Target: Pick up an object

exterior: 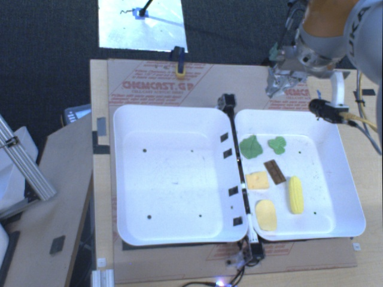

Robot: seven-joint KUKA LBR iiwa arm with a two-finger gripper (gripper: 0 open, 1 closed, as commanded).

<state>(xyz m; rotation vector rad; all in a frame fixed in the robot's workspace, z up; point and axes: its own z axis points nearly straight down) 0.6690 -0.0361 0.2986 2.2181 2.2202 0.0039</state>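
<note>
Two shallow white bins sit side by side on the desk [149, 76]; the left bin [173, 172] has nothing in it, while the right bin [341, 160] carries every candidate for picking. The arm [335, 17] enters from the right, its gripper [280, 85] hanging above the desk just behind the right bin's far rim, apart from all the objects; whether it is released or clenched cannot be told, though nothing is visibly carried. Among the objects, a yellow corn cob [295, 194] lies toward the near right, a pale yellow piece [266, 214] nearest the front, a yellow block [258, 180] beside a brown bar [275, 171], and two green leafy pieces [251, 146] [277, 144] farthest back. Judging by this, the pick has not begun: descent, closing and lifting all remain.
</note>
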